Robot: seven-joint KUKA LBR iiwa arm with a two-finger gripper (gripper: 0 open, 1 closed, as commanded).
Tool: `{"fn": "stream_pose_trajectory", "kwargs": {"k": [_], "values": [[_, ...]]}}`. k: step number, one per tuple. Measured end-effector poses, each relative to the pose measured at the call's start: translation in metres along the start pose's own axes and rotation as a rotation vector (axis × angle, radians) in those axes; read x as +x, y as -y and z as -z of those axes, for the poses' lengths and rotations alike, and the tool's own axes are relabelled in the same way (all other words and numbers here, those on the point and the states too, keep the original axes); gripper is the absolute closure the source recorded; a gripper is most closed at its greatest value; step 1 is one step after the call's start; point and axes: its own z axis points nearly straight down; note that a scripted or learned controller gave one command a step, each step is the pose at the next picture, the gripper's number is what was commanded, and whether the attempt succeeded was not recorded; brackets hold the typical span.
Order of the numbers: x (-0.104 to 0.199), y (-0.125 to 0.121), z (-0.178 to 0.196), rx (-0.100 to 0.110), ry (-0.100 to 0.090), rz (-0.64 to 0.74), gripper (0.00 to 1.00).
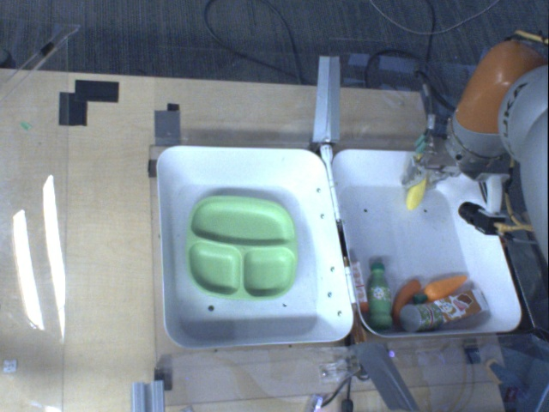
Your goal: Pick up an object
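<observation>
Two shallow white plastic bins side by side on a pale wooden bench [77,256]. Left bin [171,230]: green three-compartment moulded tray [244,245], lying flat near the centre. Right bin [480,256]: small green bottle [379,294], orange carrot-shaped piece [444,286] and brown-labelled grey-capped bottle [442,312], clustered at the near edge. Two-finger gripper [422,177] over the far part of the right bin, a small yellow object [415,196] between its fingers. Black cables [257,24] on the dark floor beyond.

One fixed camera looks down at a slant, seemingly from mid-height, on both bins [319,197].
</observation>
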Motion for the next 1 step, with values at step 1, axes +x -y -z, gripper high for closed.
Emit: {"fn": "stream_pose_trajectory", "kwargs": {"k": [1], "values": [[0.0424,0.0014,0.0913,0.002,-0.002,-0.09,1.0]]}}
